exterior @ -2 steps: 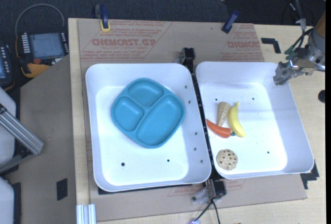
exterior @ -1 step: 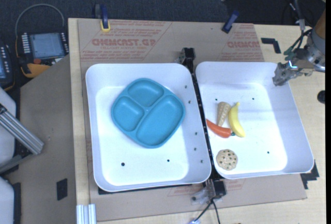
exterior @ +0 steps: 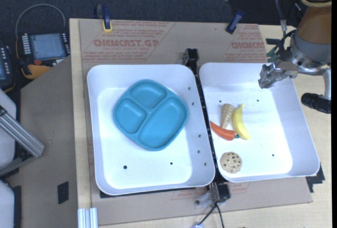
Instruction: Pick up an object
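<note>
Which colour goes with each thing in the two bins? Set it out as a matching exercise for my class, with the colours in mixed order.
Things:
1. plate
2. banana
3. chilli
4. cookie

Colours:
A. yellow
B. tan with dark chips
C. blue
D. red-orange

Pairs: 1-C, 2-A, 3-D, 4-B

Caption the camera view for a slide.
Pincer above the right white bin holding a yellow banana, cone, chili and cookie; blue divided plate in the left.
</note>
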`<state>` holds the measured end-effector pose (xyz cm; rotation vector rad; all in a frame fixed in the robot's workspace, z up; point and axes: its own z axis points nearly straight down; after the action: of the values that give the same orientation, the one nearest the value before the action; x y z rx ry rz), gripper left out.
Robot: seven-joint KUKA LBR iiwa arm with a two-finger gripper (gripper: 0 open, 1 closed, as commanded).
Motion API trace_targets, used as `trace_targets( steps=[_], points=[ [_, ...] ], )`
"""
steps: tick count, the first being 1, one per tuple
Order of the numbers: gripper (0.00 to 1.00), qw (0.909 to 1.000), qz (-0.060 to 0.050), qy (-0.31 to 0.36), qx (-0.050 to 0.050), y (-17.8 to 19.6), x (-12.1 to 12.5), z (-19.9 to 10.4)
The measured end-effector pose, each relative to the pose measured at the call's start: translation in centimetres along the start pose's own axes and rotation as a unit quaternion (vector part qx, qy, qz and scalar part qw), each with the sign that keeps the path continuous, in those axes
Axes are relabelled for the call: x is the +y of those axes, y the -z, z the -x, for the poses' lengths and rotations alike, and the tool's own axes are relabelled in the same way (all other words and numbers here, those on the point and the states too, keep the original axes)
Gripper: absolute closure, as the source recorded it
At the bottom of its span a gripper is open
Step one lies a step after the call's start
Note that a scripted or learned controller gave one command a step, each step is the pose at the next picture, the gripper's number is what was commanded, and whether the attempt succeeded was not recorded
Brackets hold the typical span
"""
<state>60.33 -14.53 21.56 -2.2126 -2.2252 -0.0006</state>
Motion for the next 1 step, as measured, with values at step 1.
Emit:
trace_targets(
  steps=[1],
  points=[
    [1.00, 1.0000, 0.000, 0.000, 0.000, 0.15, -1.35, -6.10]
  ],
)
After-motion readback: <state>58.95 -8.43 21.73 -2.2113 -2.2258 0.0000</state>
